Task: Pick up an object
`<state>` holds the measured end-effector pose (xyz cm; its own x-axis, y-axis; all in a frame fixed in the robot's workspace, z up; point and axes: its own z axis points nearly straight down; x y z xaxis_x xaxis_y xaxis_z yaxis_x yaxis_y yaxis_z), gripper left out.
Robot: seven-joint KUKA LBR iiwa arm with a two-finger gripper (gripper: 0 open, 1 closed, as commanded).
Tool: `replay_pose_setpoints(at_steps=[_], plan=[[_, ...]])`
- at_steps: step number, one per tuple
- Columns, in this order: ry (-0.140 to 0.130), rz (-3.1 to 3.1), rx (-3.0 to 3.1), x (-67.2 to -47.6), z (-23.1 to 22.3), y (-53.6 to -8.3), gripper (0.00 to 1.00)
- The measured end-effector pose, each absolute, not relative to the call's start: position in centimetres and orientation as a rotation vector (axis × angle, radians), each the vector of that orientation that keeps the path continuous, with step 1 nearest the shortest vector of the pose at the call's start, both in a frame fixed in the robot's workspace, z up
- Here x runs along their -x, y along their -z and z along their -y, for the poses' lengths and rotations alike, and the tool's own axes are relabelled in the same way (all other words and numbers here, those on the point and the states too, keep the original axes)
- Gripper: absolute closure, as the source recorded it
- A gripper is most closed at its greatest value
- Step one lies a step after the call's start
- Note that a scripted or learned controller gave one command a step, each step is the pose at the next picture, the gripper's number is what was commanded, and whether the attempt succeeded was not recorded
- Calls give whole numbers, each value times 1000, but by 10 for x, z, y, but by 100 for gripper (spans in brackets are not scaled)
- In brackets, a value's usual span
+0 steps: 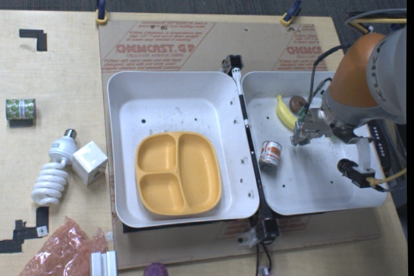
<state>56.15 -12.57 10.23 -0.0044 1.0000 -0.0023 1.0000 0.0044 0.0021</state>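
Two white bins (116, 106), one banana (284, 114)

Spiral light bulb (52, 172), white cube (90, 162), green can (20, 110), blue clamps (101, 6)

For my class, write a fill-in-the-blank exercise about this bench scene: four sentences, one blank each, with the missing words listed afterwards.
1. The divided tray in the left bin is ____ in colour.
2. The tray has ____ compartments.
3. The banana lies in the ____ bin, beside the gripper.
4. The small can in the right bin lies between the banana and the bin's ____ edge, nearest the camera.

Missing words: yellow; three; right; front
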Motion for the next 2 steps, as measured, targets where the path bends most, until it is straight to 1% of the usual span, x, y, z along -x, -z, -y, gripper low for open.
replay_pose_setpoints(at_steps=[1,2], plan=[[1,-2223,-2217,-659,184,-93,100],[-3,-2226,-2219,-659,183,-93,0]])
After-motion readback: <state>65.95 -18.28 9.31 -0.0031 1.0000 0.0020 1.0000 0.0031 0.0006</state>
